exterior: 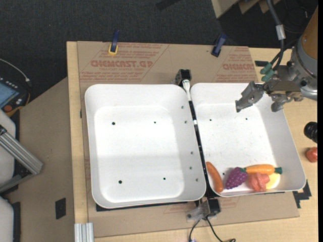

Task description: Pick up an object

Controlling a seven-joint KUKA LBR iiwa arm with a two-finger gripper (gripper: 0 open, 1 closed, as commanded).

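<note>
i see the gripper (261,99) hovering over the far part of the right bin (227,135), fingers spread apart, grasping nothing. the toy food sits well apart at the bin's near edge: a hot dog (214,177), purple grapes (235,177), a carrot (262,169). the left bin (136,145) lies just beside.

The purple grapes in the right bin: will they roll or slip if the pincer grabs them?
The purple grapes look like a bumpy, rigid toy, so probably light and unlikely to roll. The lumpy surface may slip between fingers. The sausage and carrot lie close beside them, so a push likely shifts those neighbours too.
</note>
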